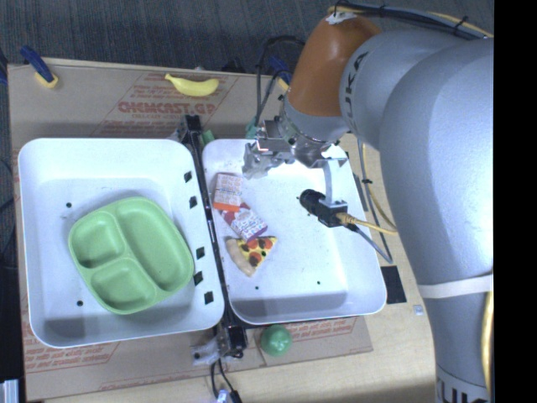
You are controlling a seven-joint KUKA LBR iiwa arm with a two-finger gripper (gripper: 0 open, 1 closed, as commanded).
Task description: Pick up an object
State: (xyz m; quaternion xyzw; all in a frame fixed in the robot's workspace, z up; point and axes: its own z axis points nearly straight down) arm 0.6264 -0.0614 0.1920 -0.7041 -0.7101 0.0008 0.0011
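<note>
Fingers [267,154] hang at the right bin's [361,275] far edge; whether spread or clenched, I cannot tell. Snack packets [237,208] and pizza slice [252,253] lie nearby, crowded together; a descent could clip two.

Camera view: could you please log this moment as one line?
arm: over right white bin | gripper: at far end, nothing seen held | right bin: orange-white packet, pizza-slice toy | left white bin: green divided plate
</note>
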